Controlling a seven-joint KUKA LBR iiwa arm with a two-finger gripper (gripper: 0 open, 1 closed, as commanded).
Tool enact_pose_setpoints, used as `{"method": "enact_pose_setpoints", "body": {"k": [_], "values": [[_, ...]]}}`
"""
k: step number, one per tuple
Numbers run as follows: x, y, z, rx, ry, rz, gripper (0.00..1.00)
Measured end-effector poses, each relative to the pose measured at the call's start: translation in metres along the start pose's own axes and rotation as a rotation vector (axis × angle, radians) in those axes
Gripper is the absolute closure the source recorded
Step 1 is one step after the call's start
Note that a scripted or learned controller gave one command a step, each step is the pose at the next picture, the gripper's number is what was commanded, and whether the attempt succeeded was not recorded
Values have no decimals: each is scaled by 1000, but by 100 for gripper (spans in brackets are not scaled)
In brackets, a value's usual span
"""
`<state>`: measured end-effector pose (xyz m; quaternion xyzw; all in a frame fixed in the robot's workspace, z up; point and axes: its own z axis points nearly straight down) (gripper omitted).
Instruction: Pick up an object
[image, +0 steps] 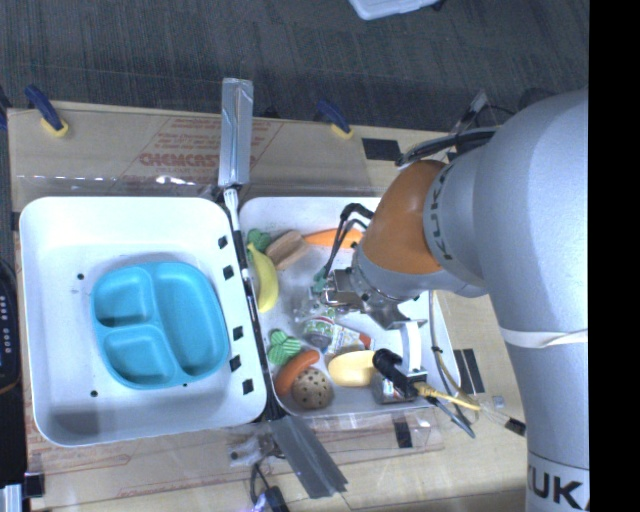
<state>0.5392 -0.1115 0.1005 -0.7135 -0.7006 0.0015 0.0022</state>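
I see the arm (520, 230) reaching in from the right over the right bin (262, 215), its orange band (405, 225) sitting above the bin's middle. The jaws (330, 292) hang low among the clutter near the bin's centre; I cannot tell whether they are spread or pressed together, since the wrist hides them, and I see nothing between them. Candidate objects all lie in the right bin: a yellow banana (265, 280) against the left wall, a carrot (295, 368) with green top lower left, a brown speckled ball (312, 388) just beside it, a pale yellow lemon (352, 369) near the front edge, a tan roll (284, 246) towards the back. The left bin (60, 230) holds a blue divided tray (158, 322), well apart from the jaws
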Motion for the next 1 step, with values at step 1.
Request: {"method": "enact_pose_setpoints", "body": {"k": [1], "values": [[19,1,-179,-11,0,191,100]]}}
